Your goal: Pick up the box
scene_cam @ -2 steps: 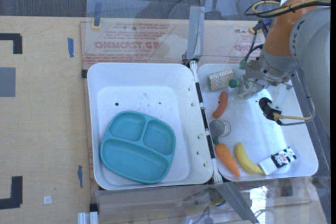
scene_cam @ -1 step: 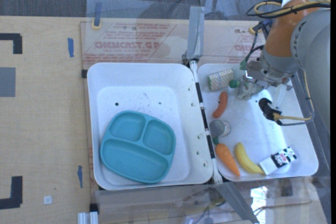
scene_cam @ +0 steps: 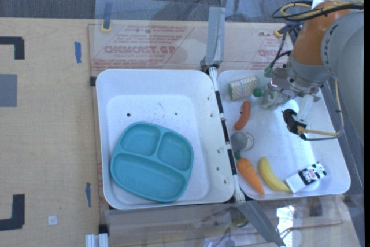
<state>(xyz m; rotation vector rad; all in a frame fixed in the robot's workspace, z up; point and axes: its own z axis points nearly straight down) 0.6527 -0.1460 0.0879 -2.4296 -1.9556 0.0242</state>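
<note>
Hovering over the upper part of the right bin (scene_cam: pixel 338 142), my gripper (scene_cam: pixel 270 98) hangs low above the white floor; whether it is clenched or released I cannot tell from this slanted view. Just to my left, near the bin's top wall, lies the box (scene_cam: pixel 243 87), a small pale carton with a speckled face, apart from me. Below and left rests a short orange-red carrot (scene_cam: pixel 243 115), then a dull grey metal cup (scene_cam: pixel 243 140). Further down lie a larger orange carrot (scene_cam: pixel 250 175) and a smooth yellow banana (scene_cam: pixel 272 175), with a black-and-white patterned block (scene_cam: pixel 307 175) toward the lower right corner. Far to my left, the other bin (scene_cam: pixel 110 89) holds a teal plastic divided plate (scene_cam: pixel 151 161).
</note>
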